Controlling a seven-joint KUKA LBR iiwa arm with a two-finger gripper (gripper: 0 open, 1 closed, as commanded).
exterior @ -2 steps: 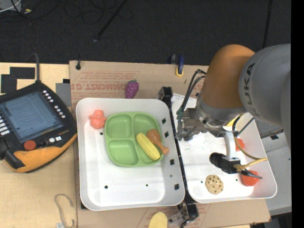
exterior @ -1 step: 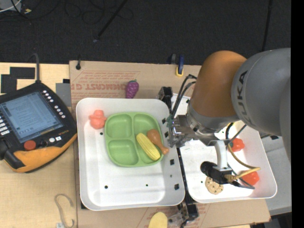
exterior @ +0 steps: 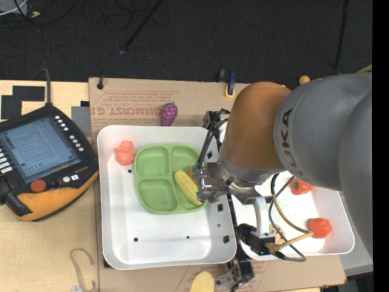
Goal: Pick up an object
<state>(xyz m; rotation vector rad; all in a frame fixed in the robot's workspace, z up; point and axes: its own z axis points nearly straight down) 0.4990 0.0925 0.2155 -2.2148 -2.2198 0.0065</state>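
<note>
My gripper (exterior: 203, 184) hangs over the right edge of the green divided plate (exterior: 159, 176), my fingers' state impossible to tell, with the yellow corn cob (exterior: 186, 187) lying just to its left on that plate, and the pink toy (exterior: 124, 152) farther left in the same bin (exterior: 158, 245).

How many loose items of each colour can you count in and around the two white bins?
Pink: 1, pink toy
Green: 1, green divided plate
Yellow: 2, corn cob, yellow item
Purple: 1, purple item
Orange-red: 2
Total: 7
</note>
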